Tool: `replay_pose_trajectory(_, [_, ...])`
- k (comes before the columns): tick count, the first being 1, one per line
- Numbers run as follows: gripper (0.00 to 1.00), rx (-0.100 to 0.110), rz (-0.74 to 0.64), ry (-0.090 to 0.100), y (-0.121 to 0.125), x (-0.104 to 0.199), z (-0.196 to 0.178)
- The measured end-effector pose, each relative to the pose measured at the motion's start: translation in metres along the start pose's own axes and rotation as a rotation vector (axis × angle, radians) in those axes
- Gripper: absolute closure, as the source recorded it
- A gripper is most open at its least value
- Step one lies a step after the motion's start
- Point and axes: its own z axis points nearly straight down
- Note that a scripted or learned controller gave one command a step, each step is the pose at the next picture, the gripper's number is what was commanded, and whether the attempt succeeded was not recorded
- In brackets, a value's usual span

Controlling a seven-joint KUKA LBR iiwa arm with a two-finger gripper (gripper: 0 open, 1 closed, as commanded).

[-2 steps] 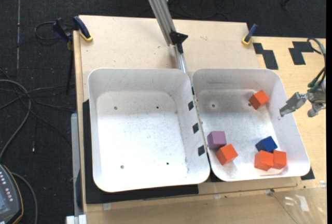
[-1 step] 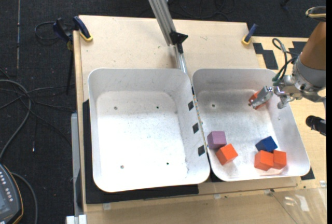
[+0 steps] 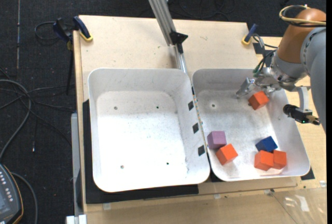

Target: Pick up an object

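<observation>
1. Presently, the gripper [image 3: 252, 88] is seen at about two o'clock in the right bin [image 3: 228, 79], hung from the grey arm [image 3: 311, 59] with its orange band [image 3: 296, 41]. Its metal fingers [image 3: 244, 87] are seen just beside an orange cube [image 3: 258, 99]; whether they are spread or closed cannot be told, and no object is seen between them.

2. That orange cube, the nearest candidate, is set tilted, one corner toward the gripper. A slip is judged likely if the pads meet edges rather than flat faces; the cube could be twisted out or pushed toward the bin wall.

3. A purple cube [image 3: 216, 139] and a second orange cube [image 3: 226, 154] are catalogued at seven o'clock in the right bin, touching. If either is chosen, its neighbour could be knocked aside or caught along with it.

4. A blue block [image 3: 266, 143] and two orange cubes [image 3: 270, 160] are clustered at five o'clock, close against the sloped rim. Little finger room is judged available there; a collision with the wall is possible.

5. All blocks are judged rigid, matte, sharp-edged, probably painted wood or foam.

6. Both bins are shallow, white, smooth-moulded plastic with rounded corners; the left bin [image 3: 104, 83] is speckled with dark dust. Sliding on such floors is expected.

7. The bench [image 3: 135, 44] is pale board, matte and scuffed.
</observation>
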Motion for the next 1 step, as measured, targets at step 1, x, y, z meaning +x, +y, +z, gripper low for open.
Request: replay_pose_trajectory(1, [0.0, 0.006, 0.006, 0.003, -0.0449, 0.0252, -0.0043])
